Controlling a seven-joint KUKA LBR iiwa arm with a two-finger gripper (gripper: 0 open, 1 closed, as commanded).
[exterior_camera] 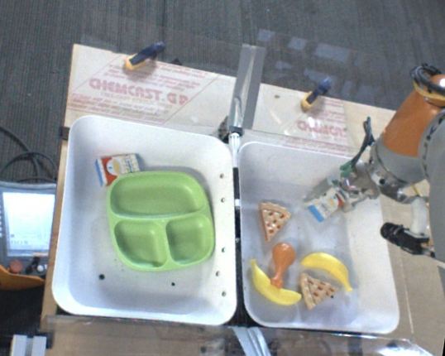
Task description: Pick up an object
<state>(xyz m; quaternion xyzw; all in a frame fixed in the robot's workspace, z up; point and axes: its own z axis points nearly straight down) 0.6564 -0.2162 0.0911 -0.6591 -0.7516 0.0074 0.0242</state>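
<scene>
My gripper (345,187) hangs over the back of the right bin (381,311), reaching in from the right. A small white and blue packet (324,206) lies tilted right at its tip, with the packet's upper end meeting the gripper. Further forward in the same bin are a pizza slice (273,219), an orange drumstick-like toy (281,259), a yellow banana (272,287), a second pizza slice (317,291) and another yellow piece (329,268).
The left bin (65,274) holds a green divided plate (161,220) and a small red and white carton (118,168) at its back left. A grey post (246,85) stands behind the wall between the bins. A pendant screen (19,220) lies off the bench at the left.
</scene>
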